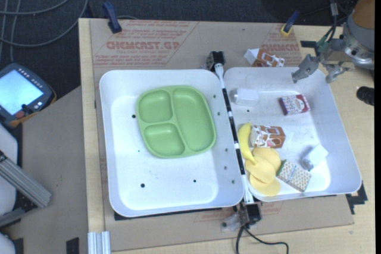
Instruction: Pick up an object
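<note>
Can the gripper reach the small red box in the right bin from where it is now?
Probably yes. The gripper hovers at the bin's far edge, and the red box lies alone with nothing over it.

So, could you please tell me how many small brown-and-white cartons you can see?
2: one carton lies in the right bin beside the banana; the other carton sits on the bench just beyond that bin's far edge.

In the right white bin (333, 122), clutter packs the 6 to 8 o'clock corner: yellow banana-shaped toys (259, 163), a brown-and-white carton (268, 137) and a patterned box (294, 176). Bare floor lies toward 3 o'clock, past the small maroon packet (294, 104).
</note>
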`<action>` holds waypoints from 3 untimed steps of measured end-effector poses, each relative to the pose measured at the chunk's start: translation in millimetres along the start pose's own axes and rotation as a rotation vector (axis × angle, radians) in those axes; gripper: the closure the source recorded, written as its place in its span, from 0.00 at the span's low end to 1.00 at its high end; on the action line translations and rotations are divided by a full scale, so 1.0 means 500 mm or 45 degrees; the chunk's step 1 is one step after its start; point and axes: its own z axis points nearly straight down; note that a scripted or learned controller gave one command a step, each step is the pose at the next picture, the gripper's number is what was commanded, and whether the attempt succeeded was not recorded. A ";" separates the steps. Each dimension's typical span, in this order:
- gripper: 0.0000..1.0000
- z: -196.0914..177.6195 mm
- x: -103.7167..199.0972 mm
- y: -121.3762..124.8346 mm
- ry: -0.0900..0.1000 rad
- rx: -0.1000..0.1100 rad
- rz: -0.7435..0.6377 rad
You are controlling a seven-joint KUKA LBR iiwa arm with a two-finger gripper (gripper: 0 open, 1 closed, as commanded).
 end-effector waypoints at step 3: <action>0.00 0.168 0.034 0.027 -0.002 -0.003 0.000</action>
